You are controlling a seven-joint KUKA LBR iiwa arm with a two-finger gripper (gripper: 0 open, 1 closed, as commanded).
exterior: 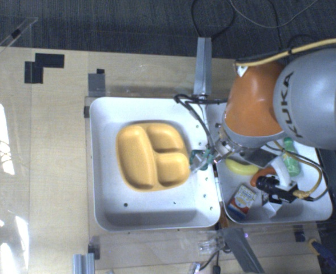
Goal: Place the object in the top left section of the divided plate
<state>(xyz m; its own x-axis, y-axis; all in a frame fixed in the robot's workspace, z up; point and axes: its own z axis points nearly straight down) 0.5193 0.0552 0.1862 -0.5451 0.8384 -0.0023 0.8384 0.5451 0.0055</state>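
- Centrally, two white bins are seen side by side on a pale wooden bench [48, 153]; the left bin [105, 210] is the larger in view, and the right bin [322, 210] is partly covered by the arm.
- A yellow plate [152, 154] lies in the left bin, slightly left of its middle; it is divided into one long section on the left and two smaller sections on the right — one far, one near.
- No object can be made out in any section of the plate.
- The arm [311, 104] is seen reaching in from the right, its orange band over the far part of the right bin.
- The gripper [201, 157] is placed at the right edge of the plate, just beside the near right section and close to the wall shared by the bins.
- Something small and greenish is glimpsed at the fingertips, but it is too blurred to be named; whether the fingers are apart or together cannot be told.
- In the right bin a banana [242, 167] is seen just right of the gripper, a green object [291, 163] lies farther right, and a small printed packet [244, 198] lies near the front — all apart from the plate.
- Black cables [214, 16] are looped over the dark floor beyond the bench.
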